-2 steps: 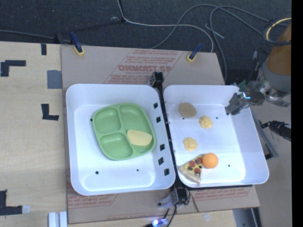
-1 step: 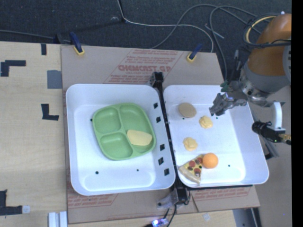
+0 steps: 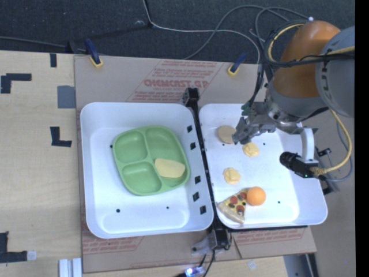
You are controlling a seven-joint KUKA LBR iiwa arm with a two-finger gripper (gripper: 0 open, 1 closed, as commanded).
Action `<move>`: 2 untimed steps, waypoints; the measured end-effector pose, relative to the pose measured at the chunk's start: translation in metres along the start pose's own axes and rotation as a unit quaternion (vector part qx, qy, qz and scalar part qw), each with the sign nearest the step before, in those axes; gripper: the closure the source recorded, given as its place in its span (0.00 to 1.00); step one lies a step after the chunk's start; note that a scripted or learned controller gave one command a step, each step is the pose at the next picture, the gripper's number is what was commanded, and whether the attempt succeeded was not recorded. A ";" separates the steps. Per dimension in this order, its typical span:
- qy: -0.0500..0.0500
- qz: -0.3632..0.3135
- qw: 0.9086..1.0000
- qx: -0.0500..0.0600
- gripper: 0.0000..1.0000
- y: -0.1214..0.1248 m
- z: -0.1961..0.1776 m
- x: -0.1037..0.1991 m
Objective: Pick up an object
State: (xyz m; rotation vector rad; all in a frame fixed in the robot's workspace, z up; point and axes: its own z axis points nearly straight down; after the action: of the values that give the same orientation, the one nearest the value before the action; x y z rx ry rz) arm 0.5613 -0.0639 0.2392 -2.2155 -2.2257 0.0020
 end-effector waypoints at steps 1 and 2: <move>0.000 0.001 1.000 0.000 1.00 0.002 0.011 0.051; 0.000 0.000 1.000 0.000 1.00 -0.006 0.004 0.108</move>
State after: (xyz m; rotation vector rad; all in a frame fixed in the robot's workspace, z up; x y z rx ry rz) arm 0.5547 0.0440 0.2356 -2.2143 -2.2266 0.0006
